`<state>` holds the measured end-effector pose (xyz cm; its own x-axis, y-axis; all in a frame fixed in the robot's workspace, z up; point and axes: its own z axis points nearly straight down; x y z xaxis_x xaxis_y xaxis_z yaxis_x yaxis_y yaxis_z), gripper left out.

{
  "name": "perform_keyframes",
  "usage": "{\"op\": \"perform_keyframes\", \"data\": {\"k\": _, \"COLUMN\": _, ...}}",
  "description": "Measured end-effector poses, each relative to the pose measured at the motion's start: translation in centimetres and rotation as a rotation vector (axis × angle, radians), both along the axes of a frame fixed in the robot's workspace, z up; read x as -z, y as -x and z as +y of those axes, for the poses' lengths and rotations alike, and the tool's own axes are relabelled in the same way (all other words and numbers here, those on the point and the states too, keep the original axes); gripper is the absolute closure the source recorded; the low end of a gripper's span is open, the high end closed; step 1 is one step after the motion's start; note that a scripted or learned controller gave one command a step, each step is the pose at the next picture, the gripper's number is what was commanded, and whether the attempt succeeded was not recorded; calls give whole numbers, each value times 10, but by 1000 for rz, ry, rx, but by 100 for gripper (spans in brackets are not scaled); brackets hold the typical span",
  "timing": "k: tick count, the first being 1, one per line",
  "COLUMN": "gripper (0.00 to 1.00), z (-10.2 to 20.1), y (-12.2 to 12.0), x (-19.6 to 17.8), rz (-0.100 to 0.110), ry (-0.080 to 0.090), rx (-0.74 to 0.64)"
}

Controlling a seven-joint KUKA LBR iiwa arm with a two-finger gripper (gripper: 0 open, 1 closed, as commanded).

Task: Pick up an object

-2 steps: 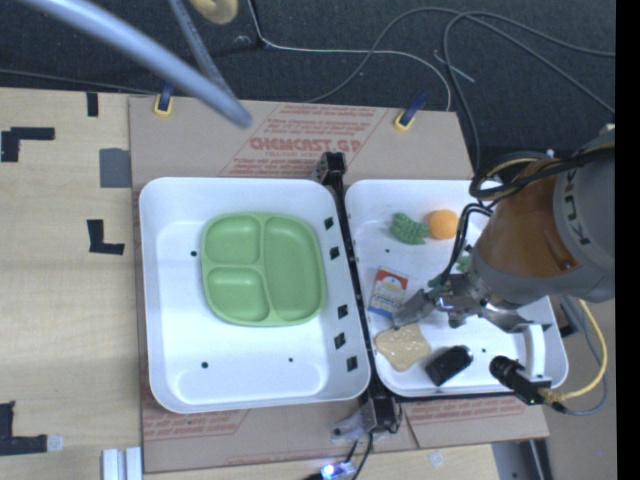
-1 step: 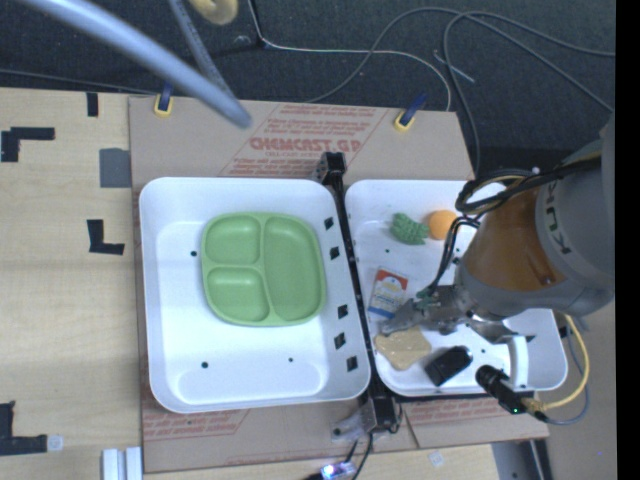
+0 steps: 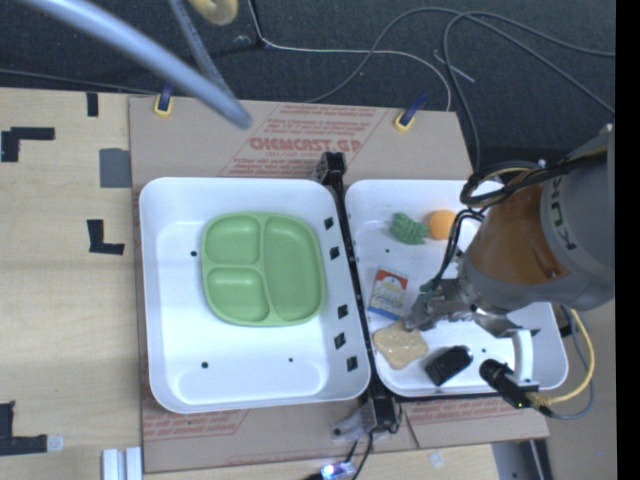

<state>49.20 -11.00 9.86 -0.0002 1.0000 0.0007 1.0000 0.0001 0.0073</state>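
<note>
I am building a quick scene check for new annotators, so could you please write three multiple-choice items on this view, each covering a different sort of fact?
1. Where does the green divided plate lie?
A. In the left bin
B. In the right bin
C. On the cardboard behind the bins

2. How many compartments does that plate have?
A. Two
B. Three
C. Five

3. What is the state of the tan sponge-like piece in the right bin?
A. Lifted clear above the bin
B. Standing on the divided plate
C. Lying on the bin floor just below the end effector

Answers:
1. A, the plate sits in the middle of the left bin.
2. B, one long section and two smaller ones show.
3. C, it rests flat on the white floor, near the small red and white packet.
</note>
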Motion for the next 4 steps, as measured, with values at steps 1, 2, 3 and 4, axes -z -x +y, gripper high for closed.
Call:
{"op": "perform_keyframes", "data": {"k": 1, "gripper": 100, "z": 2, "y": -11, "x": -56, "rz": 3, "ry": 1, "rx": -2}}
{"op": "perform_keyframes", "data": {"k": 2, "gripper": 100, "z": 12, "y": -16, "x": -104, "rz": 3, "ry": 1, "rx": -2}}
{"op": "perform_keyframes", "data": {"k": 3, "gripper": 100, "z": 12, "y": -17, "x": -116, "rz": 7, "ry": 1, "rx": 0}}
{"op": "perform_keyframes", "data": {"k": 4, "gripper": 100, "z": 69, "y": -39, "x": -112, "rz": 9, "ry": -1, "rx": -7}}
